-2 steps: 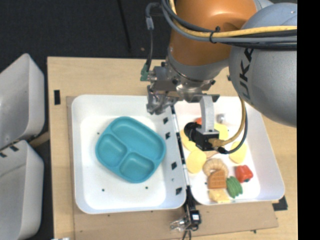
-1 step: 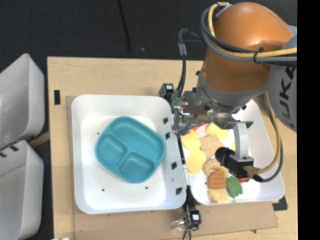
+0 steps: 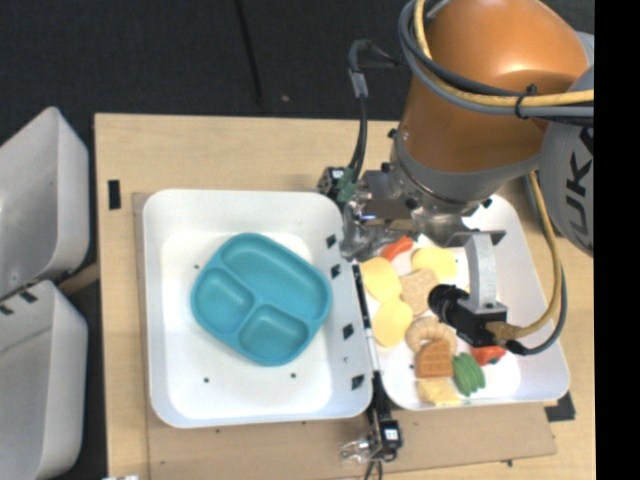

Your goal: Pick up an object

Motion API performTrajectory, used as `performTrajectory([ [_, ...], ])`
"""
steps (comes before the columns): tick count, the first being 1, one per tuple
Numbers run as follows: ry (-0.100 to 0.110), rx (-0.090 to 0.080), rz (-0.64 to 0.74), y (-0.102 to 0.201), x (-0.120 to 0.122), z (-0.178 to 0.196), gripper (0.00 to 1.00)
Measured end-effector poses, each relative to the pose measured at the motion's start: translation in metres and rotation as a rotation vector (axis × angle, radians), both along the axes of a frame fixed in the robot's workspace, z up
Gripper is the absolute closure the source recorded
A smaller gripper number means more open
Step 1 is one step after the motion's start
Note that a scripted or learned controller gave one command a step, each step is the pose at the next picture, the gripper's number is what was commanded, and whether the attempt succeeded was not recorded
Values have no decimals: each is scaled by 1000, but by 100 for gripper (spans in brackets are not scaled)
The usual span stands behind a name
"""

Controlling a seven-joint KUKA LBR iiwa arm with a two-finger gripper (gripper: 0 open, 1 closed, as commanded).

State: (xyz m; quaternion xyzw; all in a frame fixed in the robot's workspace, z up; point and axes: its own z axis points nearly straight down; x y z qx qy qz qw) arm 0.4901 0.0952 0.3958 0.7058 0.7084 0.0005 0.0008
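Arm [image 3: 490, 98] comes in from the right, grey body with the orange band [image 3: 500, 38] bulking over the far side of the right bin [image 3: 540, 368], wrist pointing down. Gripper [image 3: 358, 230] sits low over the divider where the two bins meet, at the right bin's left edge. Tip is hidden under the wrist hardware, so can't tell if it's released or clenched, and nothing visibly grasped.

Left of the gripper and a bit nearer the camera: left bin [image 3: 170, 388] with a blue divided plate [image 3: 260, 298] lying flat, well apart from the gripper.

Right of the gripper: toy food crowded in the right bin. An orange-red piece [image 3: 400, 248] lies just right of the gripper, partly under the arm. A yellow disc [image 3: 380, 278] lies just below-right of the gripper, closest pick candidate, contact unclear. Further from it: second yellow disc [image 3: 392, 320], beige cracker [image 3: 413, 290], third yellow disc [image 3: 433, 261], brown waffle square [image 3: 434, 360], green piece [image 3: 467, 373]. All touching or overlapping in one pile.
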Motion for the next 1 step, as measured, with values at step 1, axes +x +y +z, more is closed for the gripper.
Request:
performTrajectory([
  [1,-5,-1,-8,-62,0,53,100],
])
